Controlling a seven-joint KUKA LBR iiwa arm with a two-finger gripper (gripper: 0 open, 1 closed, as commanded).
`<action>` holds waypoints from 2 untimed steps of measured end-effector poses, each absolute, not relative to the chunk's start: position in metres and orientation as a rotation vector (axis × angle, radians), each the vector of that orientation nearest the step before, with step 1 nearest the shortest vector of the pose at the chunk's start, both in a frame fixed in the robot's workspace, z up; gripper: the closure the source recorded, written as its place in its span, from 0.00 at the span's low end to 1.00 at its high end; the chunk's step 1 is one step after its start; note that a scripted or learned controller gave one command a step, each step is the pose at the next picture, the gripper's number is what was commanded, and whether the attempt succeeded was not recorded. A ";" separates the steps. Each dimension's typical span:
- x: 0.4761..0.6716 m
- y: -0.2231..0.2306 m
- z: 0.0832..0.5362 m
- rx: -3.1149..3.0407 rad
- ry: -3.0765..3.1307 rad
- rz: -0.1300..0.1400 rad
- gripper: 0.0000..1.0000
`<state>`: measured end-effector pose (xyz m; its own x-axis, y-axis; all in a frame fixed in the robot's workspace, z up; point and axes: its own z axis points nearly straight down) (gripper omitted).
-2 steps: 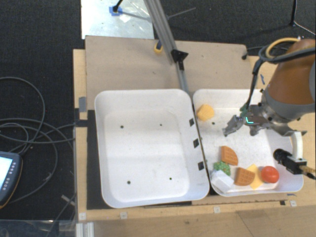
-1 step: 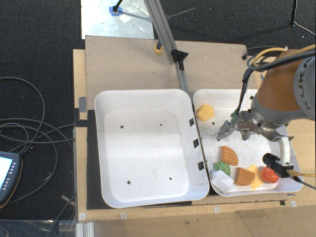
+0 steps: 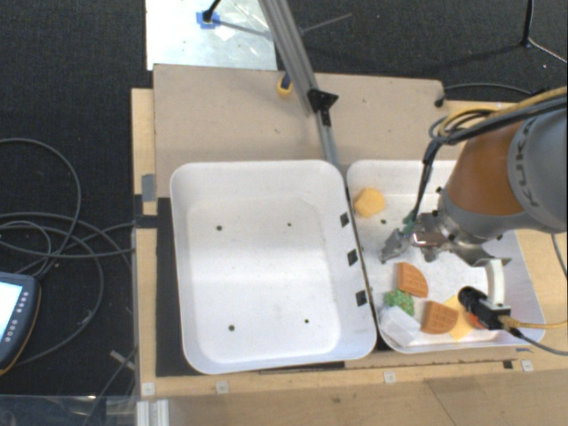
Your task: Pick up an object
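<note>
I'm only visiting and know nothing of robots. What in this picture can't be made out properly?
All in the camera view:
1. Right bin: its right-hand part lies under the arm, so anything there is hidden.
2. Green thing: too small and blurred to tell what it is.
3. Yellow piece: partly covered by the orange waffle-like piece.
4. Screen beside the bench: cut off by the left edge.
</note>
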<state>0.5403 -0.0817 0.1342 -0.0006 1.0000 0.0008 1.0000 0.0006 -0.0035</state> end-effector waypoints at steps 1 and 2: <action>0.540 -0.081 0.088 -2.219 -2.220 0.003 0.00; 0.542 -0.082 0.101 -2.222 -2.222 -0.003 1.00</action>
